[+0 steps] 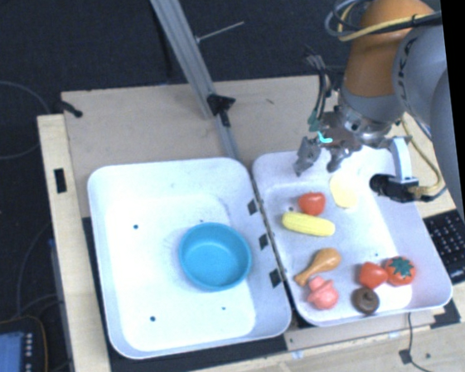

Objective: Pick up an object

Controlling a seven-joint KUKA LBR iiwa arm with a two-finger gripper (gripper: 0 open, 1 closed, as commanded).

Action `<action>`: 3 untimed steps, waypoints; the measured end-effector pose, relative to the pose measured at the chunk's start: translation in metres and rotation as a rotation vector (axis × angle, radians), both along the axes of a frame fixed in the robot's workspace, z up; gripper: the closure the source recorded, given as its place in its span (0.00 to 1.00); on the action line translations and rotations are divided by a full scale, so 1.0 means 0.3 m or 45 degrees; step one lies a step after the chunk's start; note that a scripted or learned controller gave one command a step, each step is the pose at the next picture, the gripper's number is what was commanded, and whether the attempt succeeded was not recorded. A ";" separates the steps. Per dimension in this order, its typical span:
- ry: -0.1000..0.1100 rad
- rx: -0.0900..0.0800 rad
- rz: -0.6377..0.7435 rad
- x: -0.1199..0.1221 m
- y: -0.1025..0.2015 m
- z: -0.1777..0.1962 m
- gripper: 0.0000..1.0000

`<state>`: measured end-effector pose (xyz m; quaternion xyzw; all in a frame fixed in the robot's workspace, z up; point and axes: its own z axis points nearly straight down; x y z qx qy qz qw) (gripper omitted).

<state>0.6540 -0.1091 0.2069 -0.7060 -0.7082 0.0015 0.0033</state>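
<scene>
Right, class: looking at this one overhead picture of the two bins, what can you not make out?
- Arm: cut off by the camera view's right side.
- Keyboard: partly beyond the same side.
- Screen: cut by the left edge.
- Brown item in the right bin: too small to identify.

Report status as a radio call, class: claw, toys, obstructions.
Claw open, holding nothing, above right bin's far end. Toy corn and red toy lie nearest. Nothing between.
</scene>
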 end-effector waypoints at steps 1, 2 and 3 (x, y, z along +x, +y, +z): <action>-0.010 -0.001 0.001 0.006 0.000 0.015 0.00; -0.002 -0.006 0.005 0.038 0.002 -0.165 0.00; -0.003 -0.007 0.001 0.036 -0.004 -0.341 0.00</action>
